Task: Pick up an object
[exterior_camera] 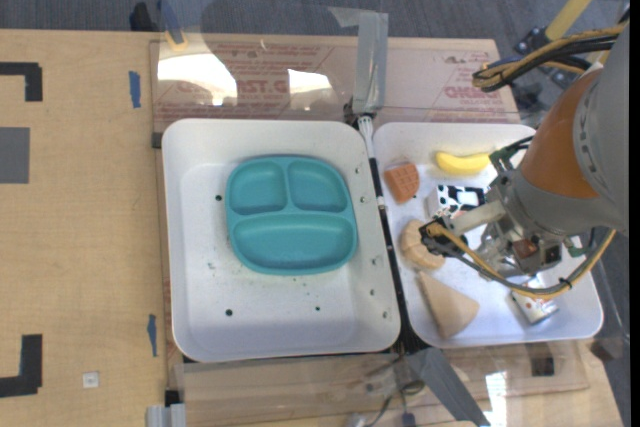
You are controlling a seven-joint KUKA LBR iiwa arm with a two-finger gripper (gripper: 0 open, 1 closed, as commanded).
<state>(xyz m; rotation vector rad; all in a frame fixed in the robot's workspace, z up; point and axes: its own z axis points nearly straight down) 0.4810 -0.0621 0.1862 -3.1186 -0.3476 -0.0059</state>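
While adjacent, two bins [200,215] [497,323], one plate [290,215]

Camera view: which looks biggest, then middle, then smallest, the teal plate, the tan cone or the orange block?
1. teal plate, far the biggest
2. tan cone
3. orange block, smallest

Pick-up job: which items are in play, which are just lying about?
In play, right bin, by the tool: banana, orange block, black-and-white patterned item, tan round piece, tan cone.
Lying about: teal divided plate in left bin.
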